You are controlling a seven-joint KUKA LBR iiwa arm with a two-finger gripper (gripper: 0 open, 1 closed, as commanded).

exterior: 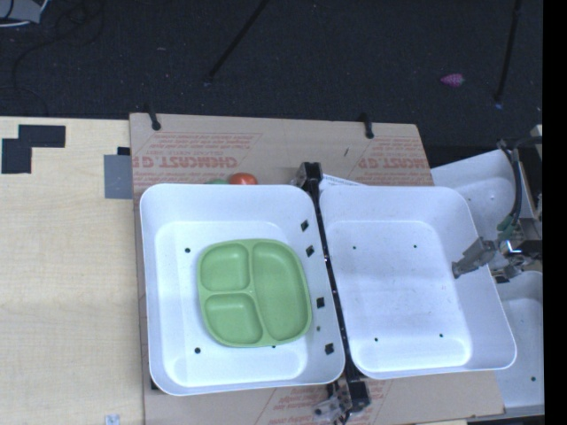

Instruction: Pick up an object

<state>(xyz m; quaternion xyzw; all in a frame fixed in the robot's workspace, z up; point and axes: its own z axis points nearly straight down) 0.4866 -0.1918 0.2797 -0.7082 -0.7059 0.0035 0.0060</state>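
Green divided plate (pixel 255 292), 3 compartments, lies flat in left bin (pixel 168 228), roughly centre of bin floor, not touching walls. Small orange-red obj (pixel 243 180) sits just behind left bin's back rim, on cardboard sheet (pixel 266 149) under both bins; partly hidden by rim, can't ID it. Black clips run along seam btwn bins. Right bin (pixel 399 282) touches left bin at that seam. Gripper (pixel 485 262) at right edge of right bin, over the rim, well apart from plate. Metallic fingers (pixel 469 259) point left toward bin; nothing seen btwn them. Whether they're apart or together: can't tell, too small and blurred. Wooden bench top (pixel 62 282) at far left, w/ dark patches near top.
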